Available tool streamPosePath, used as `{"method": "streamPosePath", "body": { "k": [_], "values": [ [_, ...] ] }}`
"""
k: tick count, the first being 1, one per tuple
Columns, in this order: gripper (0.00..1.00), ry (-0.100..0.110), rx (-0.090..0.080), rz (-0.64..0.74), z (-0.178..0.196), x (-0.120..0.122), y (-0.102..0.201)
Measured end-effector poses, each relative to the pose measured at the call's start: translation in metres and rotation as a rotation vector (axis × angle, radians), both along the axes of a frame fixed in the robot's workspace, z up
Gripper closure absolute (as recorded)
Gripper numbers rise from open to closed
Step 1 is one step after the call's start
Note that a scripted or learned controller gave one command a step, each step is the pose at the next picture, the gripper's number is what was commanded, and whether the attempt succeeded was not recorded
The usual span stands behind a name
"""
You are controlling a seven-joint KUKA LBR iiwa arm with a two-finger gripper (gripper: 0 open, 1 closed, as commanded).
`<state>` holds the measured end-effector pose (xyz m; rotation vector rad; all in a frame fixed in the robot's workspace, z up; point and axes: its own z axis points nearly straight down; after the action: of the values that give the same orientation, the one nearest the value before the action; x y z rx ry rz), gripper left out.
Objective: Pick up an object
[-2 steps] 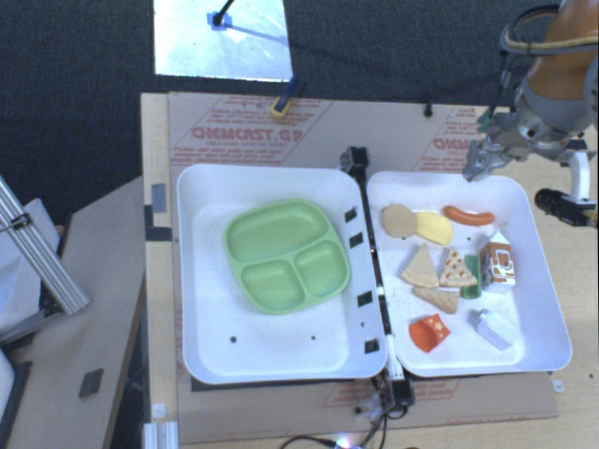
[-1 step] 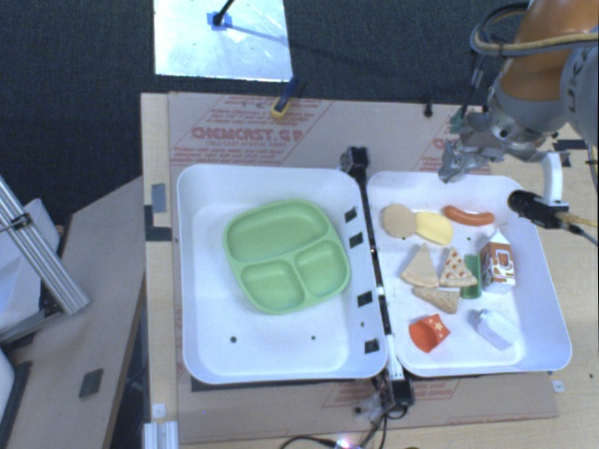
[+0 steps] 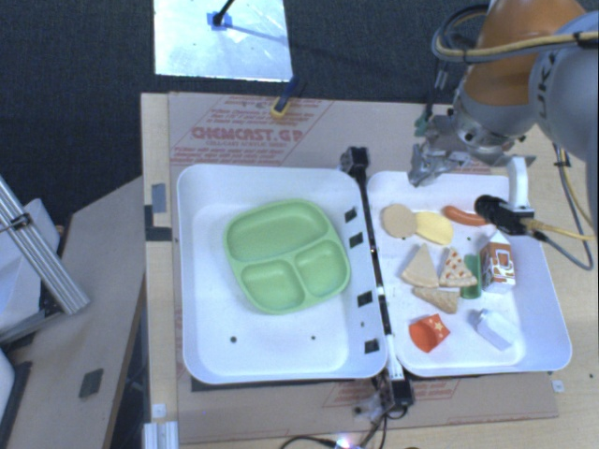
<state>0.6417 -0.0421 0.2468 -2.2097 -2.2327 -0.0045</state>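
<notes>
The green tray (image 3: 285,255) lay nearest, far left of the hand (image 3: 429,168), whose finger state I could not tell. Toy foods, a tan disc (image 3: 399,220) closest, sat just below it. Best to descend squarely over one isolated piece.

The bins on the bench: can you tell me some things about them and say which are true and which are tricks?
1. The green tray has three compartments. True.
2. The green tray sits in the right bin. False: it lies in the left bin.
3. The toy foods are in the right bin. True.
4. The gripper holds the sausage. False: it hovers over the right bin's far edge, with nothing seen between its fingers.
5. The pizza slice lies on the green tray. False: it is among the foods in the right bin.
</notes>
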Motion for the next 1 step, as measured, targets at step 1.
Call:
{"method": "streamPosePath", "body": {
  "k": [1],
  "values": [
    [1.00,0.002,0.000,0.000,-0.0162,-0.0101,0.0576]
  ]
}}
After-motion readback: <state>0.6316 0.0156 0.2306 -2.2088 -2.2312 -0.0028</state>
